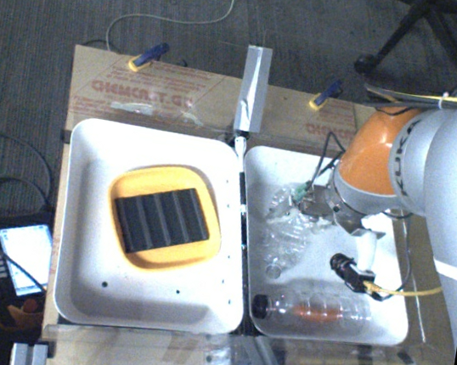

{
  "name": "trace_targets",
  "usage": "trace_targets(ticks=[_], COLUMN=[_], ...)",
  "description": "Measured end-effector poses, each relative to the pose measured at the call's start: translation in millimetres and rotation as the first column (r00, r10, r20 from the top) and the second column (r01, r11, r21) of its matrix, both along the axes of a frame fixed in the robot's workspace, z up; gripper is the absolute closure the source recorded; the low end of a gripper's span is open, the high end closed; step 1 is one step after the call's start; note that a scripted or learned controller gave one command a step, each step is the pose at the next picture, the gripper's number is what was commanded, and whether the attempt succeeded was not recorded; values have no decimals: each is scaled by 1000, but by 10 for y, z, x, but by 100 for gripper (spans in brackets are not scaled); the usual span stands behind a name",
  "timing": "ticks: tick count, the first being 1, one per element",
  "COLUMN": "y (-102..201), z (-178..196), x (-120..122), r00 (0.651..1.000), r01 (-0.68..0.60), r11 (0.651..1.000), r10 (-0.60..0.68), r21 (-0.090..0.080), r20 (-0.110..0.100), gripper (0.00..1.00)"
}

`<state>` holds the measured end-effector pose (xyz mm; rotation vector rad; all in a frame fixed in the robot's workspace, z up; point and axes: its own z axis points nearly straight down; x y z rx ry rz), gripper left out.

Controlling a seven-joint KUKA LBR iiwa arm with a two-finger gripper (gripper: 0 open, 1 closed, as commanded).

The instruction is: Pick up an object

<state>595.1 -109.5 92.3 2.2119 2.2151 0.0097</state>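
the gripper (318, 202) hangs low in the right bin (394, 328); whether it grips anything cannot be told. a crumpled clear bottle (288, 230) lies just left of it, another bottle (315, 311) below.

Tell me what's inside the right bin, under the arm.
In the right bin lie a crumpled clear plastic bottle and, along its near edge, a clear bottle with orange contents. The arm's wrist covers the far right corner, so anything beneath it is hidden.
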Motion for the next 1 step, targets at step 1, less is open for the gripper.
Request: trace_targets(ticks=[1], y=[-17], z=[156], x=[38], r00=[1000], r01=[2], r11=[1000], r10=[-2], r21=[-1], r20=[13], gripper=[100])
